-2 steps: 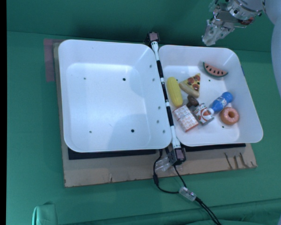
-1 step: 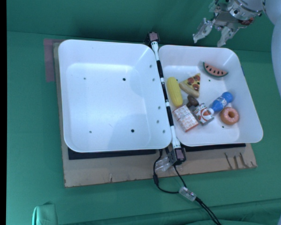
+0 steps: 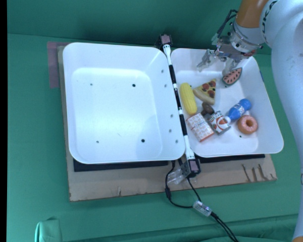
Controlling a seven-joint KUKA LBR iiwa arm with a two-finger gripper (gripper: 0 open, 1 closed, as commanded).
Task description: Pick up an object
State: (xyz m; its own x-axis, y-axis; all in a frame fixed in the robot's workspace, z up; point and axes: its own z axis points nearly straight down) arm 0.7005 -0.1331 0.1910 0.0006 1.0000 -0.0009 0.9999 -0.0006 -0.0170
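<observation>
Left bin: white, shallow, a few dark specks on its floor.
Divider: black-and-white strip between the 2 bins.
Right bin: holds all the toys.
Corn cob: yellow, lying beside the divider.
Orange carton: near the front, beside a small can.
Pizza slice: mid-bin, right of the corn.
Blue bottle: tilted, just above the doughnut.
Watermelon slice: far right, just below the gripper.
Gripper: over the bin's far edge, fingers spread apart, nothing between them.
</observation>
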